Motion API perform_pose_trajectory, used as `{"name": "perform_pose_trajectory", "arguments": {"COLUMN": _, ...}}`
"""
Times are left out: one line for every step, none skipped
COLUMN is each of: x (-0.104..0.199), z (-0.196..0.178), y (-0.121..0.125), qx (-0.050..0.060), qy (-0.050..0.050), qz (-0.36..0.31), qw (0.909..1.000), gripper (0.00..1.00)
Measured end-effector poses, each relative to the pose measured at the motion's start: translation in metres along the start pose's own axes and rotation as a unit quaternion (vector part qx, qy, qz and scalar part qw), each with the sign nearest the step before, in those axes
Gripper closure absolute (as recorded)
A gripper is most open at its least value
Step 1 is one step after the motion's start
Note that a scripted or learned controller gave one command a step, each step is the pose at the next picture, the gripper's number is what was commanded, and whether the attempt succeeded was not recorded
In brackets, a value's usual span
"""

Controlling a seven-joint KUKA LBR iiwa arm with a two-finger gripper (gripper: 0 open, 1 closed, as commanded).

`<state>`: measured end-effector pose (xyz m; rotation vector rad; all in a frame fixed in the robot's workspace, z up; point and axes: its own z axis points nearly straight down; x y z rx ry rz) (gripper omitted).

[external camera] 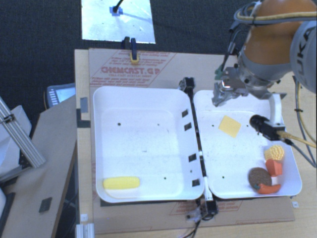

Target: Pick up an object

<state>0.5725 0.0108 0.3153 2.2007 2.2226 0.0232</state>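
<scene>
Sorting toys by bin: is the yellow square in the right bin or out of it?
In. The yellow square lies flat on the right bin's floor.

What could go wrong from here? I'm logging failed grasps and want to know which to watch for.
The yellow square lies flat on the right bin floor, so the gripper may slide over it without catching an edge. The corn, orange piece and brown disc crowd one corner by the wall, so a grab there could hit the rim or shove neighbours.
</scene>
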Motion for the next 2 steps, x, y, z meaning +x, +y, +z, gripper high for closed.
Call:
{"name": "perform_pose_trajectory", "arguments": {"x": -0.056, "z": -0.175, "y": -0.005, "qx": -0.001, "qy": -0.002, "qz": 0.006, "qw": 1.0, "gripper": 1.0}}
{"name": "perform_pose_trajectory", "arguments": {"x": -0.097, "z": -0.05, "y": -0.076, "qx": 0.016, "qy": 0.0, "qz": 0.008, "qw": 0.9998, "gripper": 1.0}}
